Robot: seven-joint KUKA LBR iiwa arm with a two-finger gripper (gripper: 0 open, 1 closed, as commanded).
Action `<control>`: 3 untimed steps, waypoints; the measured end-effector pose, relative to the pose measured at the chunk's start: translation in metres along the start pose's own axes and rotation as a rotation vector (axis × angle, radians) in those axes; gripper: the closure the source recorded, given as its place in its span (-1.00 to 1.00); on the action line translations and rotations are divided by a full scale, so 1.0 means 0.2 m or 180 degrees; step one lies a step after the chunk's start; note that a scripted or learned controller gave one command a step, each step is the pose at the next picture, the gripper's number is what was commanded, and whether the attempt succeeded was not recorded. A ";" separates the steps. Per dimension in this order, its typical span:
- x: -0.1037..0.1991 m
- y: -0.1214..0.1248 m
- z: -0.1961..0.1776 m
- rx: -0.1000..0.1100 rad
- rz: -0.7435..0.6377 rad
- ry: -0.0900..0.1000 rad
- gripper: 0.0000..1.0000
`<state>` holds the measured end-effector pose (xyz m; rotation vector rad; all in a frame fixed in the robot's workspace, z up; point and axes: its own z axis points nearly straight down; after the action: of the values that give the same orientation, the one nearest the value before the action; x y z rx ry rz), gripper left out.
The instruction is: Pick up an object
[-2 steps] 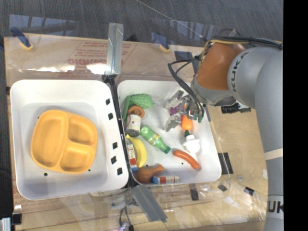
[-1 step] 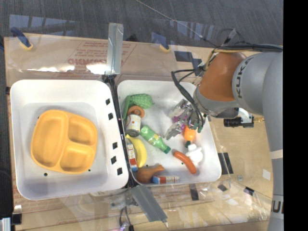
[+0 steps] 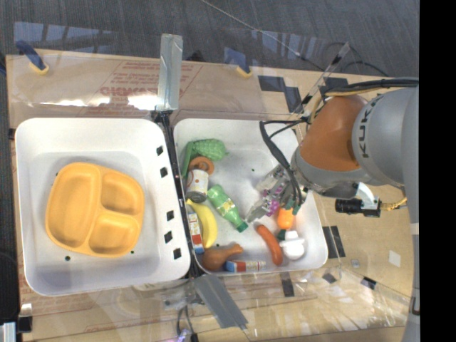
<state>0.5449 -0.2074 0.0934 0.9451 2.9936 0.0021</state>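
My gripper (image 3: 265,202) hangs low over the middle of the right bin (image 3: 246,130), pointing down and to the left from the grey arm with its orange band (image 3: 329,142). Just left of it lies a green bottle (image 3: 226,206). Right beside it, on its lower right, stands a small orange piece (image 3: 286,219), with a red sausage (image 3: 269,242) and a white piece (image 3: 293,247) below. A small purple bit shows at the gripper's tip, and I cannot make out what it is.
Along the right bin's left side lie a green leafy toy (image 3: 206,149), a small can (image 3: 198,183), a banana (image 3: 207,224), a brown drumstick (image 3: 219,254) and a marker (image 3: 245,266). The left bin (image 3: 35,137) holds a yellow divided plate (image 3: 94,208). Cables (image 3: 274,144) trail behind the wrist.
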 end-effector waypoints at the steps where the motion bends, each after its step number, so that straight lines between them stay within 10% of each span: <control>1: 0.27 -0.19 0.00 -0.0001 0.0653 0.0000 -1.00; 2: 0.26 -0.18 -0.05 -0.0009 0.0626 -0.0012 1.00; 3: 0.40 0.00 -0.58 -0.0005 0.1141 -0.0012 1.00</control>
<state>0.4794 -0.1610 0.2088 1.4619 2.7738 0.0033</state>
